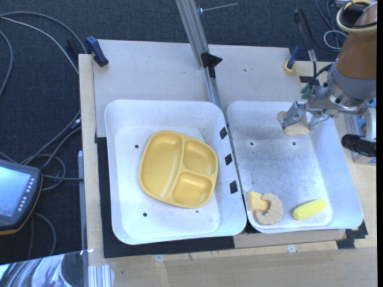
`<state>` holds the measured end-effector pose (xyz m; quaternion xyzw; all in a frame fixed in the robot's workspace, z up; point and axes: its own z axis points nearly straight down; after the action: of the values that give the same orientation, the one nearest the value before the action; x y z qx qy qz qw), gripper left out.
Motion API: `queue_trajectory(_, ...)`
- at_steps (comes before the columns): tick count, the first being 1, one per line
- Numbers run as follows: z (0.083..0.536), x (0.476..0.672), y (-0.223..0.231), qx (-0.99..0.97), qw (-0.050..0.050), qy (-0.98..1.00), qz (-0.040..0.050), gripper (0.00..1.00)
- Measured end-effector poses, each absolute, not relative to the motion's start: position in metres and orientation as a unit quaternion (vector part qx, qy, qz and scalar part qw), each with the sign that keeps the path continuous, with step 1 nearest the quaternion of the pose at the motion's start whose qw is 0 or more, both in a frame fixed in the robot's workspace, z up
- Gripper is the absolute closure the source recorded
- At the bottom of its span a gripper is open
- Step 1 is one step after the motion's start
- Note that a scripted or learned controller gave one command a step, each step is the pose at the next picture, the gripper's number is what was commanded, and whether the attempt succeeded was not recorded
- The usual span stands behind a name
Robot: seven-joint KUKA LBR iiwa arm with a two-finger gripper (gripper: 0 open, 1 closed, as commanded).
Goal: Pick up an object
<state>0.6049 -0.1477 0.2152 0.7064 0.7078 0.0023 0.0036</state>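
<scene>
A pale wooden bench [155, 70] carries two shallow white bins, left [119, 160] and right [335, 160], side by side.

We see two bins side by side. The left bin [119, 160] holds a divided tray [178, 168] near its middle. In the right bin [281, 166], a shell [270, 208] and a corn cob [309, 208] lie along the near edge, shell leftward; the gripper [305, 116] hangs over the far right corner, above a small piece [295, 130].
</scene>
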Motion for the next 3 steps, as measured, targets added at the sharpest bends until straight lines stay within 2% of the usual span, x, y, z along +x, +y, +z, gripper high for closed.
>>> queue_trajectory(1,0.266,0.606,-0.148,0.706,0.003,0.708,0.0021,1.00)
queue_trajectory(2,0.258,0.604,-0.085,0.705,-0.002,0.710,0.0005,1.00)
queue_trajectory(3,0.262,0.599,-0.024,0.704,-0.002,0.710,0.0007,1.00)
